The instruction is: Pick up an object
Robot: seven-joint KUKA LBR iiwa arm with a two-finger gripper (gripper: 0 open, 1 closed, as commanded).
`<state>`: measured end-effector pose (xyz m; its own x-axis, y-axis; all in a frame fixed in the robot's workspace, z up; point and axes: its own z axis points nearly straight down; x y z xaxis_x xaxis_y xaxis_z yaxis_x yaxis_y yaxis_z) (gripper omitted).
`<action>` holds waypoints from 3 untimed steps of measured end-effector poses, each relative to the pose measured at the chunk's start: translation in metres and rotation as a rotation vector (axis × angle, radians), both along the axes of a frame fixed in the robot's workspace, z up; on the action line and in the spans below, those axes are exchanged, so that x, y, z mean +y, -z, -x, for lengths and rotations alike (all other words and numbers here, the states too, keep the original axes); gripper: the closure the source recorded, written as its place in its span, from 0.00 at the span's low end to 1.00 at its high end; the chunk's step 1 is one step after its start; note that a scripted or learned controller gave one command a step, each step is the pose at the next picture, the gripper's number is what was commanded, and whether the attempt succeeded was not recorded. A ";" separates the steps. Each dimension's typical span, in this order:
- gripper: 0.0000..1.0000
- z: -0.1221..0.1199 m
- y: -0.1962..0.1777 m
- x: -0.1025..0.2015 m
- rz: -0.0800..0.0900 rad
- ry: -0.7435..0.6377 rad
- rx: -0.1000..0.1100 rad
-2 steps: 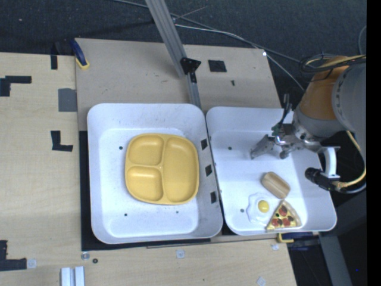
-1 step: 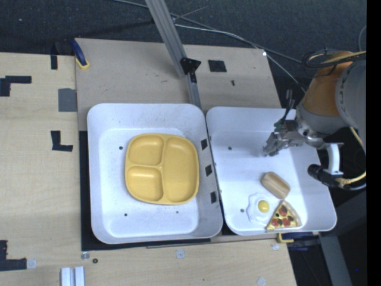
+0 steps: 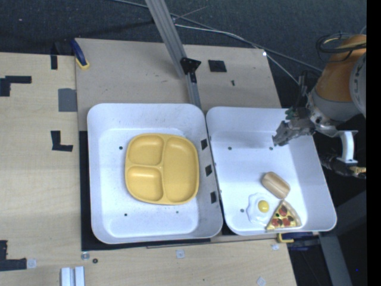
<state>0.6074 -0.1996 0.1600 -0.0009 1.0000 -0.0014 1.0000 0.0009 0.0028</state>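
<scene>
**Gripper above the right bin, three food toys below it**

The one gripper (image 3: pixel 284 134) hangs over the upper right part of the right bin (image 3: pixel 238 124), its dark fingers pointing down and left; how far apart they stand cannot be told, and nothing shows between them. The grey arm (image 3: pixel 336 94), with its orange band, comes in over that bin's right rim.

Three small things lie in the right bin, all toward its lower end and well apart from the gripper: one brown bread roll (image 3: pixel 275 185), one fried egg (image 3: pixel 259 208) just below and left of the roll, and one pizza slice (image 3: pixel 284 216) beside the egg, in the bin's lower corner.

Left of the right bin, touching it along one side, sits the left bin (image 3: pixel 107 159). It holds one yellow plate (image 3: pixel 162 168) with three compartments.
</scene>
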 end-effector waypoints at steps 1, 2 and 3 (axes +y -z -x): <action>1.00 0.003 -0.054 0.010 -0.001 -0.001 -0.001; 1.00 0.002 -0.096 0.010 0.000 -0.001 -0.001; 1.00 0.010 -0.081 0.068 -0.003 -0.005 0.005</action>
